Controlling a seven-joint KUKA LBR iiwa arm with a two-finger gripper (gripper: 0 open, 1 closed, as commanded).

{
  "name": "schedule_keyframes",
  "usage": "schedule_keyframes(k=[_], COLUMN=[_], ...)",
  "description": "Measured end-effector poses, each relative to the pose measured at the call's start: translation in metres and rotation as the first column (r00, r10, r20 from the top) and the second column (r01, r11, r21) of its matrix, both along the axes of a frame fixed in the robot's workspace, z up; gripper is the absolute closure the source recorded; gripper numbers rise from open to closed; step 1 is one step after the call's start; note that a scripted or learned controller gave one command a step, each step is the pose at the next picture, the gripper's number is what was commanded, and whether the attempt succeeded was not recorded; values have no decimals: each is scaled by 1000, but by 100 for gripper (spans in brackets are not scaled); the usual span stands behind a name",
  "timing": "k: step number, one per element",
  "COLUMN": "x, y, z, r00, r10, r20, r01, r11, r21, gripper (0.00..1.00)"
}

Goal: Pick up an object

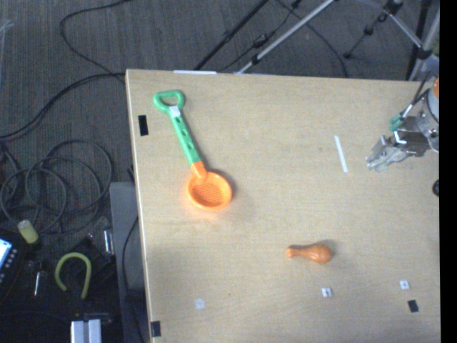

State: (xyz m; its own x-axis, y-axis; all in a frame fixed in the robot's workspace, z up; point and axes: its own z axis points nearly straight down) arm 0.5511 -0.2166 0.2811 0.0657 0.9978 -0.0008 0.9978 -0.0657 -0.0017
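Strainer (202,177): orange perforated bowl, green handle with loop.

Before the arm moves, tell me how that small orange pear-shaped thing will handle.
The orange pear-shaped thing lies on its side, rounded with a narrow neck, so a push would probably roll it in a curve. It looks small and likely light; smooth curves may slip.

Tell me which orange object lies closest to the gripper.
The small orange drumstick-shaped toy, lower centre, is closer to the gripper than the green-handled orange sieve scoop far left.
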Motion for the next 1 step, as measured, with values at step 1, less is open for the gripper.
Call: schedule_keyframes(k=[1], x=[-28], y=[79], z=[67], r00=[991], r10=[-134], r20=[1], r01=[134], r11=[991], r21=[0], gripper=[100])
